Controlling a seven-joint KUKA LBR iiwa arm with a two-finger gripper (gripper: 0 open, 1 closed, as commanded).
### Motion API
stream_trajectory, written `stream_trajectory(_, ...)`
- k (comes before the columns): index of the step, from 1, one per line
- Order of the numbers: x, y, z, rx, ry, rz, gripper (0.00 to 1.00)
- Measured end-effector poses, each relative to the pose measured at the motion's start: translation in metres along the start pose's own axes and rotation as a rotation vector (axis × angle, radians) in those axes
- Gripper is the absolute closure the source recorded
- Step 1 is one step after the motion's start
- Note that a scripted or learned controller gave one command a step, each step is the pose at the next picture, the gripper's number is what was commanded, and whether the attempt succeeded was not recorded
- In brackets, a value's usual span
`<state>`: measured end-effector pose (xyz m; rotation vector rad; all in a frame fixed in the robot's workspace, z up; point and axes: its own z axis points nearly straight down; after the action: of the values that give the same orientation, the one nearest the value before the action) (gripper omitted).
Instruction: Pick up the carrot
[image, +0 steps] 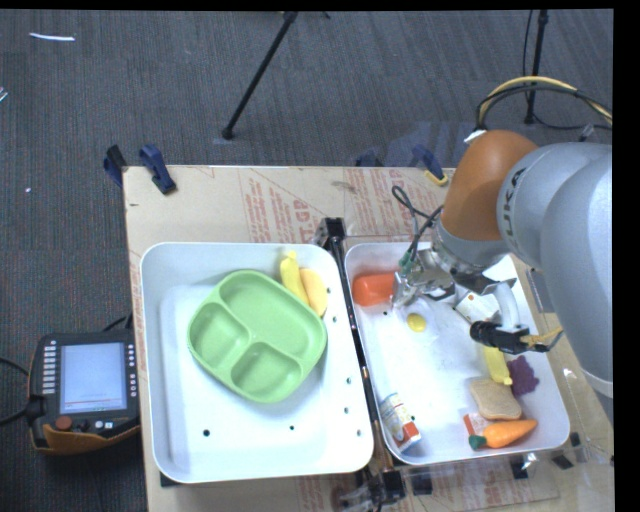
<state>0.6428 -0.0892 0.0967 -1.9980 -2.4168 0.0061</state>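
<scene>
Nearest the lens, along the bottom edge of the right bin, lies the carrot: orange, tapered, with a small green tuft at its 9 o'clock end, lying almost level, tip pointing toward 3 o'clock. It sits at about 5 o'clock within that bin, just below a slice of toast and close to a purple grape cluster. A small bottle with a red label rests at the bin's 7 o'clock corner.

Farther up, the gripper hangs over the bin's 11 o'clock area, just beside a red-orange round fruit, perhaps a tomato, with a small yellow piece right under it. Wires and housing crowd the fingers, so I cannot tell whether they are spread or closed, and nothing is visibly held between them. A yellow block lies near the grapes.

The left bin carries a green divided plate with a banana and a yellow-orange piece at its 1 o'clock rim.

By my reading the pick has not begun: the tool is well apart from the carrot, at the opposite corner of the same bin. The next move calls for travelling toward 5 o'clock, lining the fingers across the carrot's thick middle, and descending without catching the toast or the bin wall close by.
</scene>
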Motion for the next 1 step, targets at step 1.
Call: stream_trajectory(1, 0.0002, -0.0009, 0.0011, 0.003, 0.001, 0.0, 0.0)
